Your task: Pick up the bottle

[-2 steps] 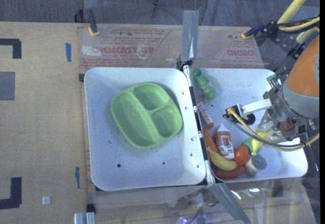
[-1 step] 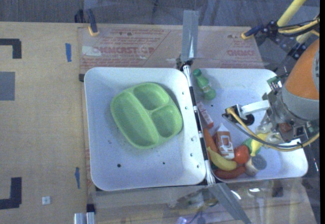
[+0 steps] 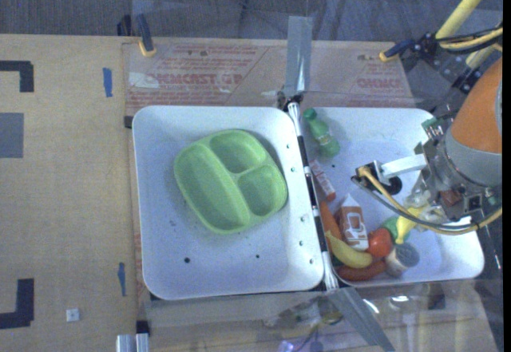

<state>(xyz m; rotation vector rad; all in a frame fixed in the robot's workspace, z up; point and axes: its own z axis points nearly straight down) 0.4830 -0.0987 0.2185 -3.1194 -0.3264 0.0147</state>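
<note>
The bottle [image 3: 321,136] is small and pale green with a darker green cap. It lies in the far left corner of the right bin [image 3: 375,128], against the wall between the bins. My gripper [image 3: 421,200] hangs below the grey wrist and orange band over the right half of that bin, well to the right of the bottle and nearer the front. Cables and the wrist body cover its tip. Nothing shows that it is holding anything.
A pile of toy food fills the right bin's front: a banana [image 3: 350,251], a tomato [image 3: 380,242], a small carton [image 3: 353,224] and a grey round piece [image 3: 403,255]. A green divided plate [image 3: 231,179] lies in the left bin [image 3: 160,215]. Yellow hoses loop beside the wrist.
</note>
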